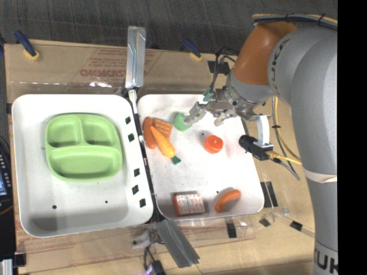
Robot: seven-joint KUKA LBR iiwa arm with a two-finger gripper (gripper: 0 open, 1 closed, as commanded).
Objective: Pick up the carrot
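Note:
The carrot [165,146] is orange-yellow with a small green tip. It lies slantwise in the left part of the right bin [246,171], its tip pointing to the lower right. My gripper [206,117] hangs over the bin's upper middle, up and to the right of the carrot and apart from it. Its fingers are spread open with nothing between them. A small green piece [182,122] sits just beside the left finger.
An orange ridged slab [162,128] and an orange-red piece [149,135] touch the carrot's upper end. A red-orange round toy [213,144], a can [188,203] and an orange oval [228,198] share that bin. The left bin holds a green divided plate [84,146].

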